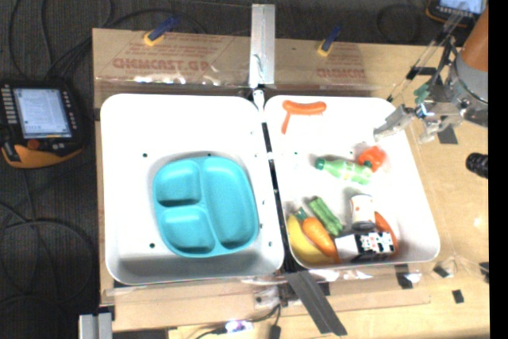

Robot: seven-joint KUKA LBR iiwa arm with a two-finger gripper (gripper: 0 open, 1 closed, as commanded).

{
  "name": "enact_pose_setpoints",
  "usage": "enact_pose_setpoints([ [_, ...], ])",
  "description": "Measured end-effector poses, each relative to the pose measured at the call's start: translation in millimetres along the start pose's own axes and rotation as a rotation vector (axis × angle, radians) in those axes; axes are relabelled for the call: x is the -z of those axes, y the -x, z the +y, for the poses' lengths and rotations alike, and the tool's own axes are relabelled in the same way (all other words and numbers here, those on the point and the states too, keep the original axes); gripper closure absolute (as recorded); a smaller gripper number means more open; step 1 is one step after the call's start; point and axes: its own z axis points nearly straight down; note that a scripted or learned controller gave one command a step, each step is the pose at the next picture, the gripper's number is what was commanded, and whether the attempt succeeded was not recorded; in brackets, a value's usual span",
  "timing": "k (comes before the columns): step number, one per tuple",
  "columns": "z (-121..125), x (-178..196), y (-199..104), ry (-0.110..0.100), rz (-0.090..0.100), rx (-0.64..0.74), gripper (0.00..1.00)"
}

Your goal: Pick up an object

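My gripper (406, 128) hangs over the upper right rim of the right bin (413, 186). Its fingers are spread open and nothing sits between them. Just below and left of it lies a small orange-red toy (371, 157), touching a green bottle (340, 167). An orange sausage (304, 107) lies at the bin's far edge. In the near corner are piled a banana (300, 244), a carrot (316, 232), a green vegetable (324, 214), a white cup-like piece (361, 208) and a black-and-white box (367, 244).
The left bin (127, 139) holds a teal divided plate (208, 204). A metal post (263, 44) stands behind the seam between the bins. Pendants lie at far left (40, 119) and top right (459, 0). Cables run past the arm on the right.
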Motion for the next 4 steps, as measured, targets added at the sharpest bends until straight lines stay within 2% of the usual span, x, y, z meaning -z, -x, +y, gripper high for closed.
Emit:
enact_pose_setpoints([
  [1, -1, -127, -18, 0.000, 0.001, 0.333, 0.00],
  [2, 14, -183, -45, 0.010, -0.005, 0.293, 0.00],
  [3, 15, -173, -46, 0.015, -0.005, 0.293, 1.00],
  [4, 49, -51, -89, 0.002, -0.002, 0.278, 1.00],
])
